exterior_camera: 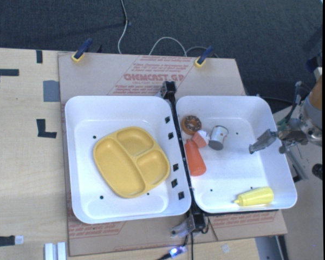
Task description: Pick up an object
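The right bin [260, 110] holds a brown glazed doughnut [192, 124], a small metal cup [218, 137] lying on its side, an orange carrot-shaped toy [195, 157] along the divider, and a yellow bottle [254, 196] near the front right corner. My gripper [270, 146] hangs over the right bin's right side, above bare bin floor. It is open, and nothing sits between its fingers [260, 142]. It is well right of the cup and above the yellow bottle in the view, touching neither.
A yellow divided plate [131, 160] lies in the left bin [78, 112]. A black divider [176, 140] runs between the two bins. The arm's grey body [309, 126] stands past the right bin's rim. Clamps and a cable sit at the bench's far edge.
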`<state>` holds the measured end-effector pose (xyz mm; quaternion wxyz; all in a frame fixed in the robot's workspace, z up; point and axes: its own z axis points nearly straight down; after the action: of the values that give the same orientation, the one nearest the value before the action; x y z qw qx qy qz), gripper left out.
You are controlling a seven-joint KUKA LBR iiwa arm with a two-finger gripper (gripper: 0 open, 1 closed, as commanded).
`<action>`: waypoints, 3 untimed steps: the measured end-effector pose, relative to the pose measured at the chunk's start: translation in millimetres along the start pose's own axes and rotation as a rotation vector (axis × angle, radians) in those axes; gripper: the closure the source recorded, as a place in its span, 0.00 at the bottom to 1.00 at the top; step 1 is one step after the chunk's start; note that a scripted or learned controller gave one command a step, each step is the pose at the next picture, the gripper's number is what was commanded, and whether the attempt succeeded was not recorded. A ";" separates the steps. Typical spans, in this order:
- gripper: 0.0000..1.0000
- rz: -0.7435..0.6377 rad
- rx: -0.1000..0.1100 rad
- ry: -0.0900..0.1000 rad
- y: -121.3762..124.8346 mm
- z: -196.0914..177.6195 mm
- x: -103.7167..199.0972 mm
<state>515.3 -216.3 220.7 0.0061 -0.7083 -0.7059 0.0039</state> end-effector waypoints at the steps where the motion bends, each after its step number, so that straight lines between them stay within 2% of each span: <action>1: 0.00 -0.004 -0.012 -0.003 2.9 -7.2 0.7; 3: 0.00 -0.005 -0.008 -0.001 -5.9 110.9 15.9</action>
<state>507.8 -200.0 109.9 0.0031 -0.7066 -0.7076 0.0015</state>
